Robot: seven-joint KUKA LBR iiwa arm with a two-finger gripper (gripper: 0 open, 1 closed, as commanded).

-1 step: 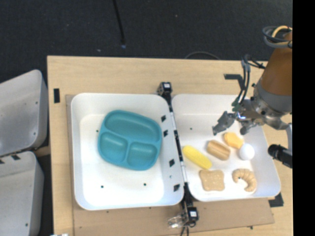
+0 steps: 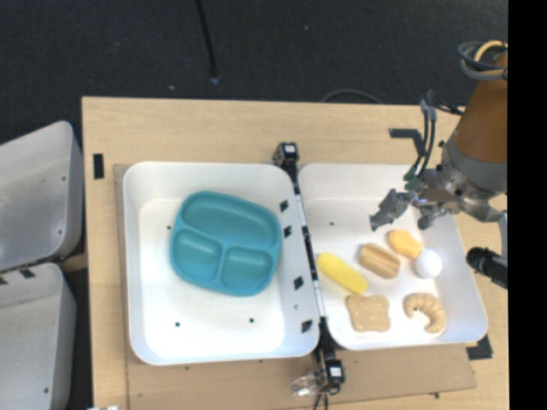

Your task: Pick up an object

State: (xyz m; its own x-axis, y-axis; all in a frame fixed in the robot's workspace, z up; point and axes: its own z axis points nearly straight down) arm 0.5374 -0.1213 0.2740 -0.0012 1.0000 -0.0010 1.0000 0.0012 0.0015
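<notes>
The right bin (image 2: 342, 186) holds several toy foods: a yellow corn cob (image 2: 342, 273), a hot dog bun (image 2: 379, 260), an orange-yellow lemon-like piece (image 2: 405, 243), a white egg (image 2: 427, 264), a slice of toast (image 2: 368, 312) and a croissant (image 2: 426, 310). My gripper (image 2: 408, 209) hangs over the back part of this bin, just behind the lemon piece and the hot dog. Its fingers are spread, one dark finger (image 2: 386, 211) toward the left and the other to the right, with nothing between them.
The left bin (image 2: 145, 314) holds a teal divided plate (image 2: 226, 242). A row of clips (image 2: 301, 246) runs along the seam between the bins. The arm's orange band (image 2: 484, 126) stands at the right edge, above the bin's far right corner.
</notes>
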